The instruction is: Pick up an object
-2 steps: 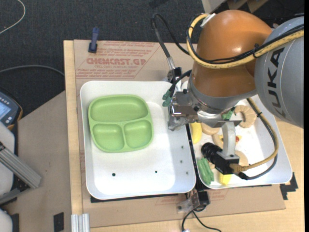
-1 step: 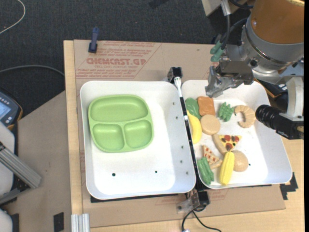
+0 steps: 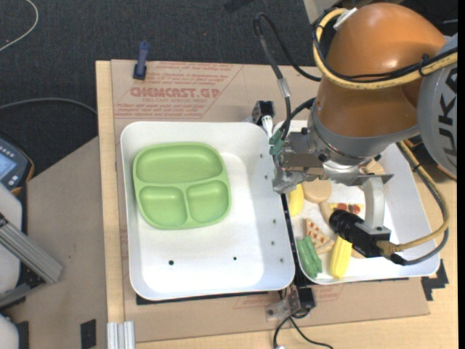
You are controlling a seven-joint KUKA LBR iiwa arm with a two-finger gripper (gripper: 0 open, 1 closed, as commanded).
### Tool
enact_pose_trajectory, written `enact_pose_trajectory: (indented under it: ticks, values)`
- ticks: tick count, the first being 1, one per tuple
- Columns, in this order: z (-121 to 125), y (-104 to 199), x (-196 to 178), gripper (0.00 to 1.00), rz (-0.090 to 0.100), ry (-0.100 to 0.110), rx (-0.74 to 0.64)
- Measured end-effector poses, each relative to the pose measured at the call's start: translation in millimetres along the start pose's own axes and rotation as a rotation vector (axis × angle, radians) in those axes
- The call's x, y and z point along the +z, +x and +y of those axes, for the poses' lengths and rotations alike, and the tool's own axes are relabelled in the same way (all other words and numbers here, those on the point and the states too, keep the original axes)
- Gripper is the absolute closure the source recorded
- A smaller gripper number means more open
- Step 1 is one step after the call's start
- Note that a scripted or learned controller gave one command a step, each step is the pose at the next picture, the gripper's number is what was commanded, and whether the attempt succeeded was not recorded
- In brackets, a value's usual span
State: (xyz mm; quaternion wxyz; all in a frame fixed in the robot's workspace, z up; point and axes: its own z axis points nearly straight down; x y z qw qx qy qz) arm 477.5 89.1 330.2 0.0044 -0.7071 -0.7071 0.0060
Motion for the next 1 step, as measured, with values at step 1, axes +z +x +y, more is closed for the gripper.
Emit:
enact_pose_trajectory:
  ticks: [1]
  values:
    - [0.7,-69.1,-141.8,1.00,0.003,-0.035,0.008]
